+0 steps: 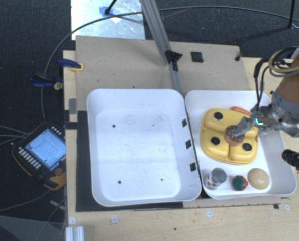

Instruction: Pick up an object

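Along the right bin's (282, 187) front: cup (215, 177), ball (239, 183), egg (258, 178); gripper (238, 131) over the yellow tray (228, 137), grip state unclear

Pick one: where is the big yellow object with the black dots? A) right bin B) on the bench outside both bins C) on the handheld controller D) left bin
A: the yellow object lies in the right bin, above a row of three small items along its near edge, with the tool over its middle.
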Controlling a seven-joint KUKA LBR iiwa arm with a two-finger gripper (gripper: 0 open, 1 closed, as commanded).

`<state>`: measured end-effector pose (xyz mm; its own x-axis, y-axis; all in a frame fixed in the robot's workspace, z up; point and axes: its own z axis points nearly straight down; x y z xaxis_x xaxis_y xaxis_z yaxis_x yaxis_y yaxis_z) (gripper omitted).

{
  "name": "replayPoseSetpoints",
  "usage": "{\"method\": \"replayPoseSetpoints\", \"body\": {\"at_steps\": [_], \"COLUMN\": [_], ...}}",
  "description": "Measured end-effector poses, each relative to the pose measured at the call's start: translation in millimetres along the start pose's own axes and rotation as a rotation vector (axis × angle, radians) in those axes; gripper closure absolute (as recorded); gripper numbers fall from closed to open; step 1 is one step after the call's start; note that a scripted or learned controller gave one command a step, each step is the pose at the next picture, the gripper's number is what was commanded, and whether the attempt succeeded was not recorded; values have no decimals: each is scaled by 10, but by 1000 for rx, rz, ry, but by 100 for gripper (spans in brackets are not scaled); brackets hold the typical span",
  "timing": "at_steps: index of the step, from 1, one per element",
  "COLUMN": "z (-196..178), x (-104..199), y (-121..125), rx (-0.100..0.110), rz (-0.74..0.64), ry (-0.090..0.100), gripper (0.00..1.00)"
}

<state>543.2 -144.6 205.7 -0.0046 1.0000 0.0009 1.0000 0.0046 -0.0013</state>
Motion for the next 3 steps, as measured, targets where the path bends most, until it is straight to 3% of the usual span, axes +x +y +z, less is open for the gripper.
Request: {"method": "replayPoseSetpoints", "body": {"at_steps": [1, 2, 3], "z": [-11, 425, 723], "x": [0, -57, -67], "y": [7, -10, -44], "rx": [-3, 1, -14], "rz": [0, 3, 0], "ry": [0, -1, -3], "gripper": [0, 0, 0]}}
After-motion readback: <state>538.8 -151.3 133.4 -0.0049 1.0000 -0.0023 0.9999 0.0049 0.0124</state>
